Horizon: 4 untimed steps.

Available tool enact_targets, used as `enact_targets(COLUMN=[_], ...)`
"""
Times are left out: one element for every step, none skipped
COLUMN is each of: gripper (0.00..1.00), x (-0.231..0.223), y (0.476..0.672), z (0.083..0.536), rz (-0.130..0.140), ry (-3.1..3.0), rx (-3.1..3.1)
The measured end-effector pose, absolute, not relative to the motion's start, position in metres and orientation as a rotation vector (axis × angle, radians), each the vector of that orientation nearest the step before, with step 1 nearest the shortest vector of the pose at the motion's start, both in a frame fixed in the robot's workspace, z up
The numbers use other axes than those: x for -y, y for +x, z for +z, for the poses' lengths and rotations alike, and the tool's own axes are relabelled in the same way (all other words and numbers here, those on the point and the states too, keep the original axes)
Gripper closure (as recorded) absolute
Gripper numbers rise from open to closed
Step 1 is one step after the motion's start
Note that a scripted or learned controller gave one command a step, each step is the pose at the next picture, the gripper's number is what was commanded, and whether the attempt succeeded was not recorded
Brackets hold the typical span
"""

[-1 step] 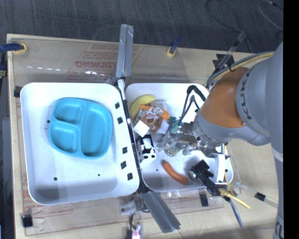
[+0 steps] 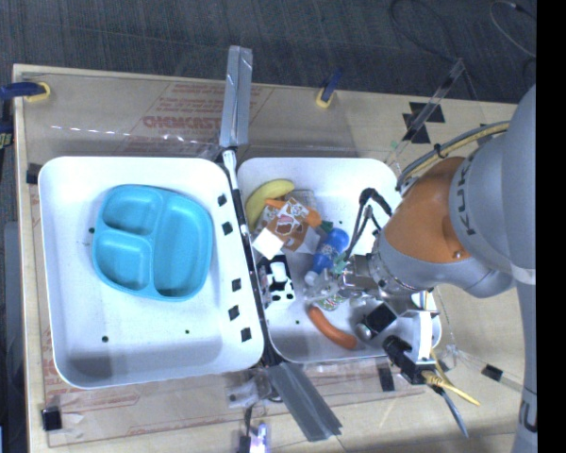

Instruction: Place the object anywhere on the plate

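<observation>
Clutter fills the right bin [image 2: 377, 182], and that is where you find every loose object at this moment. You see a banana [image 2: 267, 196] near the bin's far left corner, an orange-and-white packet [image 2: 289, 223] just below it, a blue-capped bottle [image 2: 328, 248] beside that, a black-and-white item [image 2: 278, 279] against the divider side, and an orange sausage-shaped piece [image 2: 331, 328] lying near the front wall.

Look at the left bin [image 2: 66, 338] and you find the plate [image 2: 155, 242], a light blue tray with three compartments, sitting toward the far half of that bin with nothing on it. None of the objects touches it; the two bins' adjoining walls lie between them.

Your arm [image 2: 434, 225] comes in from the right and bends down over the right bin's right half. The hand [image 2: 344, 286] sits low among the clutter, close to the blue-capped bottle and just above the orange piece. Its tip is mixed in with small shiny items, so you cannot tell whether it is released or clenched, or whether anything is caught in it.

Around the bins, the worktop [image 2: 123, 97] shows a printed sheet and clamps along its edges.
</observation>
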<state>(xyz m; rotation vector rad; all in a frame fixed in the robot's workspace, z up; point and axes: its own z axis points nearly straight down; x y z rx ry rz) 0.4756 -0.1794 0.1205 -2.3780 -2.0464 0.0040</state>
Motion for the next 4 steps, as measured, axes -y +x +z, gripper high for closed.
enact_targets(gripper=[1.00, 1.00, 1.00, 0.00], x=[0.091, 0.024, -0.037, -0.037], y=[0.477, 0.525, 0.587, 0.587], z=[0.203, 0.234, 0.219, 0.219], rz=[0.000, 0.004, 0.008, 0.008], ry=[-2.314, -2.322, -2.249, -2.248], rx=[2.121, 2.110, 2.188, 2.188])
